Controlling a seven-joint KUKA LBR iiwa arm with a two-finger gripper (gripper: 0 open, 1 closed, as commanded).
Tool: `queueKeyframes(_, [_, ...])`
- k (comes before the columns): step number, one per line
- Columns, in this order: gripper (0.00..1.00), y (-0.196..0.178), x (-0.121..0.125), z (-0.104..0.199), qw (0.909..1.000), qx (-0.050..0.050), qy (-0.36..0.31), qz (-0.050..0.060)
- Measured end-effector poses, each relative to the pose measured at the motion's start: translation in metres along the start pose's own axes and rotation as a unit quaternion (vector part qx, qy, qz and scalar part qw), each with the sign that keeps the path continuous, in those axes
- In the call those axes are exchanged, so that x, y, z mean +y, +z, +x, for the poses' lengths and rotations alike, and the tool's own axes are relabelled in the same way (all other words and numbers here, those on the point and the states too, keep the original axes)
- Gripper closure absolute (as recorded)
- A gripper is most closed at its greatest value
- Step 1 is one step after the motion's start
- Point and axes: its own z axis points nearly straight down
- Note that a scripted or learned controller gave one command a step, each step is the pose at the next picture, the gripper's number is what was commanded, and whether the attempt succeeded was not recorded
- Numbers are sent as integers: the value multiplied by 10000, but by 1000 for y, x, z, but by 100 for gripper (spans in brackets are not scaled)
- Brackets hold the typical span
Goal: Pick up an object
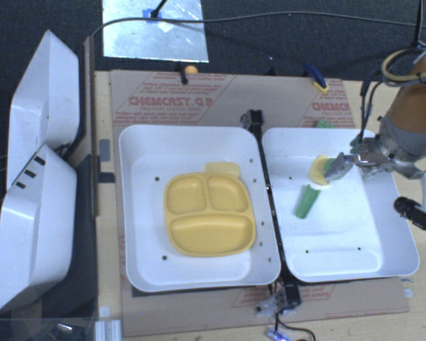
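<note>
On the bench, taken relative to the divided yellow tray (210,214):

- Divided yellow tray: smooth moulded plastic, rounded rectangle, two small compartments along its far side and one long compartment along its near side. It lies flat on the floor of the left bin (145,190).
- Left bin: shallow, white, glossy, with rounded corners and a raised rim around the tray on all sides.
- Pale yellow piece (223,169): flat, soft-edged, just beyond the tray's far edge, touching or nearly touching it; which one cannot be told.
- Right bin (355,247): same white shallow form, directly right of the tray's bin, with a dark seam between the two rims.
- Green stick (307,202): short matte cylinder, lying tilted on the right bin's floor, right of the tray and well apart from it.
- Yellow object (319,170): small, rounded, pale yellow, in the right bin, just beyond the green stick's upper end and further right of the tray.
- Gripper (335,168): grey metal, at the end of the arm reaching in from the right, its tip at the yellow object's right side. Whether the jaws are released or clenched cannot be told.
- Cardboard sheet (177,98): brown, flat, red print, beneath both bins and showing beyond the tray's far side.
</note>
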Motion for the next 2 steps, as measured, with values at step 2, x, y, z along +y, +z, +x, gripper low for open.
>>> queueKeyframes(2, [0,-84,46,-7,10000,-6,10,-21])
